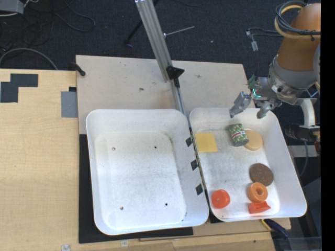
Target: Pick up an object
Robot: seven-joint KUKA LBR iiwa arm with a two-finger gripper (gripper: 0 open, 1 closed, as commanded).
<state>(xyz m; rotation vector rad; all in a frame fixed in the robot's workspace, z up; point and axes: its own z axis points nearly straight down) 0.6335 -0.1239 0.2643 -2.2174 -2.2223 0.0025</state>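
Your tool (252,106) hangs spread open and holding nothing, the green can (237,134) just below it touching the tan disc (253,139), so closing there may nudge the can aside or pinch both

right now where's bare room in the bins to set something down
The left bin is bare floor from wall to wall. In the right bin, a free strip runs between the yellow square and the red disc. Its right side is crowded: can, brown disc, orange ring.
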